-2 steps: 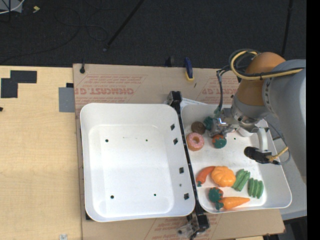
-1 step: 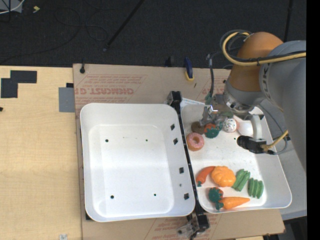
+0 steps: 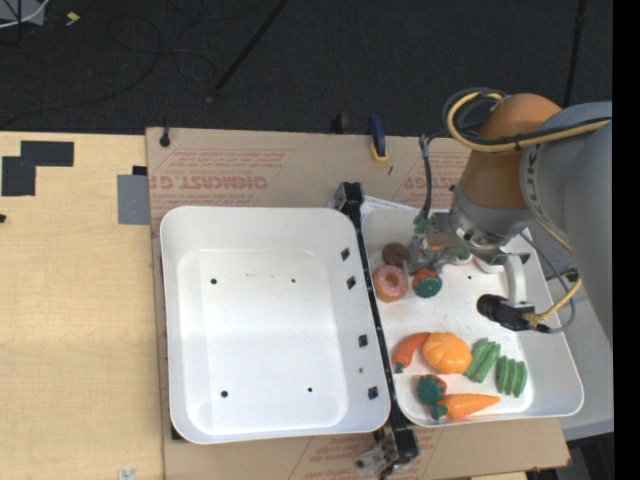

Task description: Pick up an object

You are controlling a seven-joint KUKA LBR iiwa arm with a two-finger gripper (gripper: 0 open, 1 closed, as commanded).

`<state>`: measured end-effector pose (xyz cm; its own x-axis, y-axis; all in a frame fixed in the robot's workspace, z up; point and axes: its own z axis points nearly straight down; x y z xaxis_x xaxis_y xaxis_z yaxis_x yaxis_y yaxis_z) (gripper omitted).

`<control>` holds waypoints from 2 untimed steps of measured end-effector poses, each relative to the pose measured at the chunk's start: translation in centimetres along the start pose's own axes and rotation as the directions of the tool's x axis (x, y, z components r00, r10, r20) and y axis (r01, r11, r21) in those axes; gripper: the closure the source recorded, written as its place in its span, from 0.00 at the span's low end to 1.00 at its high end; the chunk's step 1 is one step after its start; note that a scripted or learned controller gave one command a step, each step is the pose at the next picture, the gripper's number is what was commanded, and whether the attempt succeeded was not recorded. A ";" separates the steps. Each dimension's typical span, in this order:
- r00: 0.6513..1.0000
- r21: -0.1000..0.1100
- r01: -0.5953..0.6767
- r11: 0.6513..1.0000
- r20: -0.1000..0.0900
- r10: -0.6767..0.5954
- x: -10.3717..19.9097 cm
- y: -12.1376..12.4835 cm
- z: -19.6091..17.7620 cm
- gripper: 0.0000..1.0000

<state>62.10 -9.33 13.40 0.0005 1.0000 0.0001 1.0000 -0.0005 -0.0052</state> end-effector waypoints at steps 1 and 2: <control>1.000 0.003 0.002 1.000 -0.002 -0.002 4.5 -6.9 -5.4 1.00; 1.000 -0.002 0.003 1.000 -0.001 -0.003 7.9 -4.4 -5.3 1.00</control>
<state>57.68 -1.40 18.69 -0.0026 1.0000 0.0010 1.0000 0.0026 -0.0029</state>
